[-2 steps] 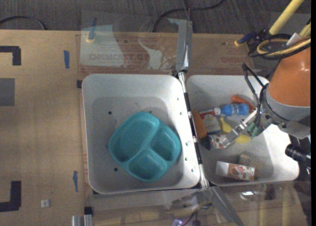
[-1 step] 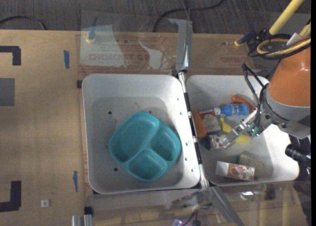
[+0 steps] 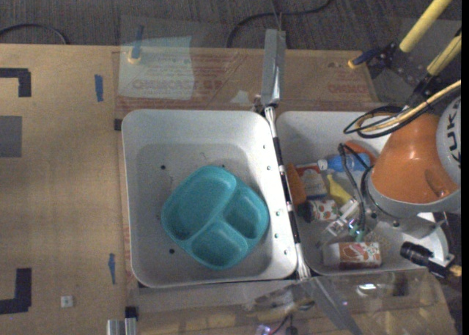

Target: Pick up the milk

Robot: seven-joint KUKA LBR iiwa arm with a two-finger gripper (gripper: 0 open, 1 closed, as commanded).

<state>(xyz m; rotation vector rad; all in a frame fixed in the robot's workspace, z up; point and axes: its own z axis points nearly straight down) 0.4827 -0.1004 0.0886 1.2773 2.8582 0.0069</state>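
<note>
The milk looks to be the small white carton with red print [image 3: 358, 253], lying on its side near the front wall of the right bin [image 3: 308, 132]. The arm's orange band [image 3: 410, 165] hangs over the bin's right half and covers most of the gripper [image 3: 357, 223]. What shows of the gripper sits just above the carton and slightly behind it, close to the clutter in the bin's middle. I cannot make out contact with the carton.
The right bin also holds a red-and-white pack [image 3: 322, 210], a yellow item [image 3: 338, 190], a blue item [image 3: 353, 160], a small bottle [image 3: 313, 168] and a brown item [image 3: 295, 183]. A teal divided plate [image 3: 215, 216] lies in the left bin [image 3: 146, 179]. Cables [image 3: 381, 119] trail over the back right.
</note>
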